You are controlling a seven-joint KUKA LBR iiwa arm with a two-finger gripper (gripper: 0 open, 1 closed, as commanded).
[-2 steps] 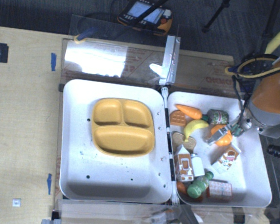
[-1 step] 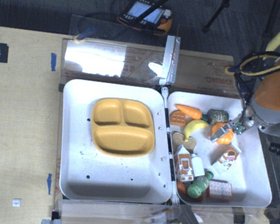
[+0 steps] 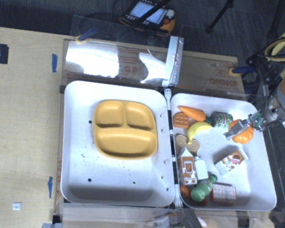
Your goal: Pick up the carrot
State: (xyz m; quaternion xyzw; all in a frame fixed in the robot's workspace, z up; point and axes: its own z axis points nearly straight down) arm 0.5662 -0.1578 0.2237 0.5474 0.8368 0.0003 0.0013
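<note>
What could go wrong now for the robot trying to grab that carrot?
1. The gripper sits over a small orange item at the right bin's far right, while the carrot lies at the bin's upper left; it might pick the wrong orange thing.
2. The carrot touches the waffle and lies close to the banana, so the jaws could catch or shove those.
3. It lies near the bin wall, leaving little room.
</note>
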